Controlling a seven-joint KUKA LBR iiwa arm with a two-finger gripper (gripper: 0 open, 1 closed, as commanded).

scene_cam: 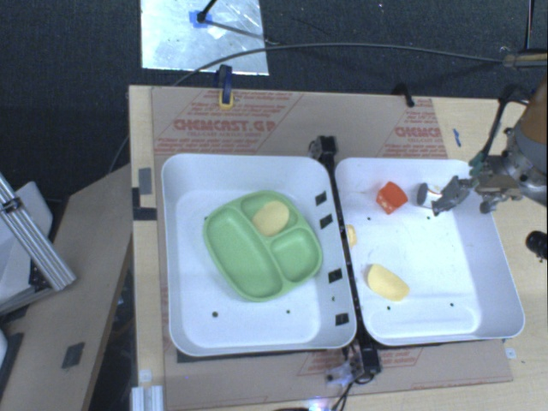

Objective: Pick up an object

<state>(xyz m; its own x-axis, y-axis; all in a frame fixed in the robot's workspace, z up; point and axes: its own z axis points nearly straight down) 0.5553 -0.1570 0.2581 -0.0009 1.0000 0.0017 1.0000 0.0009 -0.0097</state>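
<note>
Reaching in from the right, the end effector (438, 199) hangs over the right shallow white bin (492, 281); whether it is released or clenched I cannot tell. Just beside it to the left lies a small orange-red block (391, 197), blunt-cornered and glossy. Nearer the front lies a pale yellow rounded lump (388, 282). In the left white bin (193, 229) sits a green divided plastic plate (248, 259) carrying a pale yellow oval piece (271, 218).

Left bin (184, 229) holds a tray (257, 259) with a lump (272, 218) in it. Right bin (488, 281) holds a block (391, 197) behind another lump (387, 282).
</note>
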